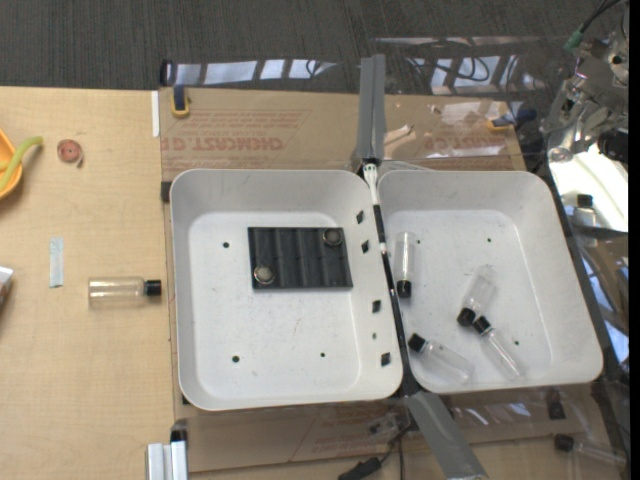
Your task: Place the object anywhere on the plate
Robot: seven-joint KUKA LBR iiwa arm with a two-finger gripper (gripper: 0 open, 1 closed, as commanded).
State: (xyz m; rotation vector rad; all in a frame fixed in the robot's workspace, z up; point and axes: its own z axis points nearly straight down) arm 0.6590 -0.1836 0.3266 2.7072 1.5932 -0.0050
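Vials, four, clear with black caps, all lie in the right bin, none on the plate. I can't tell which one is the task object. Vial one lies along the bin's left wall, cap toward the near side. Vial two and vial three sit mid-bin with their caps touching or nearly so; the glass is so clear against the white that their outlines are hard to trace. Vial four is near the front left corner, its body mostly washed out.

The plate is a dark ridged rectangle, flat in the middle of the left bin, well apart from every vial. Two small round things rest on it, one at its far right corner and one at its near left; they are too small to identify.

Jaws: I cannot tell whether they are open or closed, so I give places by bin, not relative to them. A tangle of metal and cables at the upper right is cut off by the frame edge and is too cluttered to read.

On the bench left of the bins lies a fifth vial, beside a pale strip. A reddish disc and an orange thing, cut off at the frame edge, lie farther back.
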